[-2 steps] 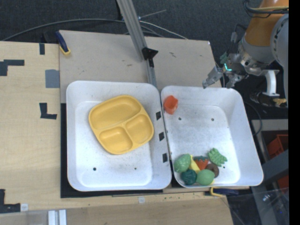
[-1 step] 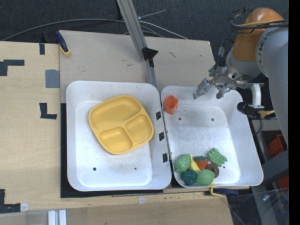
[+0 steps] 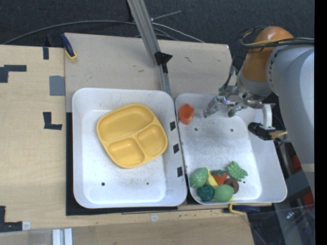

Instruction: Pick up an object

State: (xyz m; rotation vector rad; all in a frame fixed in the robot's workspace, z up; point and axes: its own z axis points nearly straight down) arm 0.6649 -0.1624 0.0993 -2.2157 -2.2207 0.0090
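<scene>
We see the arm's two-finger tool (image 3: 220, 109) hovering open and empty at the right white bin's (image 3: 265, 188) far end, just right of a small orange block (image 3: 186, 113); next, we judge, descend and close.

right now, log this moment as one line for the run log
gripper: over right bin far end, holding nothing | orange block: far-left corner | toy pile: near edge | yellow divided plate: left bin

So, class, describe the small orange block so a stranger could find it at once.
Look at the right-hand white bin. In its far-left corner, beside the divide between bins, sits the orange block, alone. It is boxy and orange, far from the toy pile at the near edge.
</scene>
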